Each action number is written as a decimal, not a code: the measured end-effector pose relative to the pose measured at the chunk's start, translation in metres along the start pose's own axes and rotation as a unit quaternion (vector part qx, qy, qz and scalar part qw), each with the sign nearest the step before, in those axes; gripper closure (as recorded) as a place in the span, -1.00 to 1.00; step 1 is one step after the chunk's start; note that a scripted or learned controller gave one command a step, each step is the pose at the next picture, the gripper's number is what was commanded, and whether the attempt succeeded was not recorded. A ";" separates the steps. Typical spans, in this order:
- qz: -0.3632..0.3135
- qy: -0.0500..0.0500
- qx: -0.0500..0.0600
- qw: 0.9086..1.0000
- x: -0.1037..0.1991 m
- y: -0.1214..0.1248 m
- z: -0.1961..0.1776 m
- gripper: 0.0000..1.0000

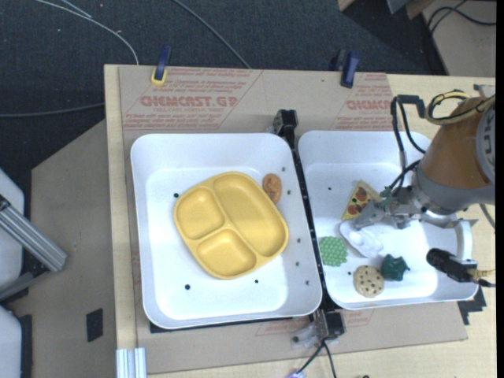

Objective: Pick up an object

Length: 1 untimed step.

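In the right bin (409, 152) lie a pizza-slice toy (359, 201), a white lumpy object (357, 239), a green dotted disc (333, 250), a round cookie (368, 280) and a dark green toy (394, 267). My gripper (376, 217) hangs low over the middle of this bin, just right of the pizza slice and directly above the white object. The grey wrist with its orange band (457, 160) hides what lies beneath it. I see nothing lifted off the bin floor.
The left bin (157, 282) holds a yellow divided plate (230, 224) with a small brown snack (272, 185) at its upper right corner. A black divider (302, 203) runs between the bins. Cables (409, 120) loop above the arm.
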<state>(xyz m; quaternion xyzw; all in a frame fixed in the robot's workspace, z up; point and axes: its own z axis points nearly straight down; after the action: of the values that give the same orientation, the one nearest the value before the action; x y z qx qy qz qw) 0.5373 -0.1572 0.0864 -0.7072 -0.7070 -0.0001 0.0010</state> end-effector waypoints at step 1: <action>0.000 0.000 -0.002 1.000 0.000 0.001 -0.010 1.00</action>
<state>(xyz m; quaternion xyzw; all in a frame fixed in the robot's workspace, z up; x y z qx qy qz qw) 0.5379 -0.1570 0.0964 -0.7075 -0.7067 -0.0010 -0.0006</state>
